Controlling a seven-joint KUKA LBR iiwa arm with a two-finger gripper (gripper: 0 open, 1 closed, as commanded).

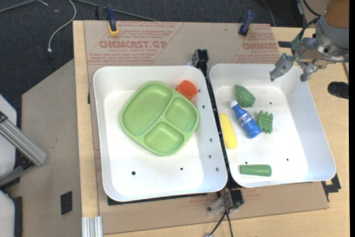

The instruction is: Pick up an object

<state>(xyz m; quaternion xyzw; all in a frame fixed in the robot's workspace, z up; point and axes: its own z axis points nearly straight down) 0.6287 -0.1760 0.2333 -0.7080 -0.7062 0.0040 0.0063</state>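
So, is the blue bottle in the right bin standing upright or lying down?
Lying down. The blue bottle rests on its side on the floor of the right bin, its white cap end toward the bin's far side.

Bright, even overhead light, soft shadows, slightly soft focus throughout.

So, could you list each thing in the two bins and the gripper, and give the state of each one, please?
gripper: open, above the right bin's far edge, holding nothing
green tray: lying flat in the left bin
orange piece: resting at the tray's far edge
blue bottle: lying on its side
yellow corn: lying flat
green cylinder: lying on its side
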